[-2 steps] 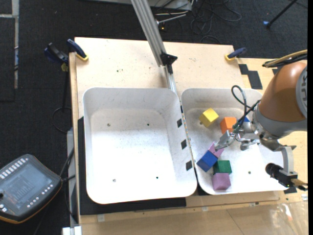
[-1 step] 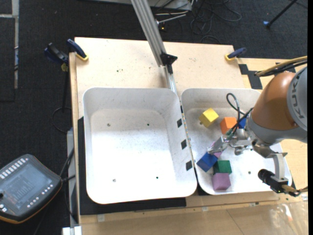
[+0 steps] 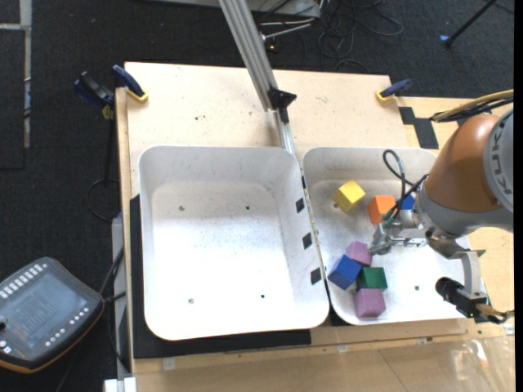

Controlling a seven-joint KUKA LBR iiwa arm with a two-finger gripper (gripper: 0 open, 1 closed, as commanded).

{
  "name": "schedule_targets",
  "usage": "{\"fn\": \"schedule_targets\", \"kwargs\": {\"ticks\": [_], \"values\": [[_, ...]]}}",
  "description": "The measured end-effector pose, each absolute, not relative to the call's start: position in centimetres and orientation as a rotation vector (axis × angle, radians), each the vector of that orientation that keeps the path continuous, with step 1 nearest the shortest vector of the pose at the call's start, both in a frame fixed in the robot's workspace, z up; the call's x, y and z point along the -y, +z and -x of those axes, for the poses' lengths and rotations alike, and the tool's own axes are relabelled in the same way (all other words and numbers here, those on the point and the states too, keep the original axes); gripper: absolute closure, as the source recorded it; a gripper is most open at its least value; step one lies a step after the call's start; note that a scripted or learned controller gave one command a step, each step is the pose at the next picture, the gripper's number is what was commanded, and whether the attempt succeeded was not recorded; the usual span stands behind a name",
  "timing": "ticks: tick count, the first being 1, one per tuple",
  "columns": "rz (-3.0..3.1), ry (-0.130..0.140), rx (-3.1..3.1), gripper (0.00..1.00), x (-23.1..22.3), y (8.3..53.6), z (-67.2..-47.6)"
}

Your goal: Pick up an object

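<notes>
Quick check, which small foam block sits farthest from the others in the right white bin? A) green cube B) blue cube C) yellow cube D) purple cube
C: the yellow foam cube sits apart near the back of the right white bin, while the green foam cube, blue foam cube and the two purple foam cubes cluster together at the front.

A robotics lab: teach pendant (image 3: 42, 313), loose floor cables (image 3: 343, 11), clamped bench (image 3: 245, 109)
</notes>
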State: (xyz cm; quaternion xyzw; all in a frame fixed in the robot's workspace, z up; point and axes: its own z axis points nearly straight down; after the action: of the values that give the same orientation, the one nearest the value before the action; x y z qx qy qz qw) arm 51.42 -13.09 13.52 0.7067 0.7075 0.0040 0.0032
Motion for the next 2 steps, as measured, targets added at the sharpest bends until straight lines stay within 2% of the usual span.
{"fn": "schedule_targets", "kwargs": {"ticks": [1, 2], "values": [[-2.215, 0.004, -2.221, 1.0, 12.9, 17.8, -51.8], [-2.212, 0.007, -2.22, 1.0, 12.5, 24.0, -52.4]]}}
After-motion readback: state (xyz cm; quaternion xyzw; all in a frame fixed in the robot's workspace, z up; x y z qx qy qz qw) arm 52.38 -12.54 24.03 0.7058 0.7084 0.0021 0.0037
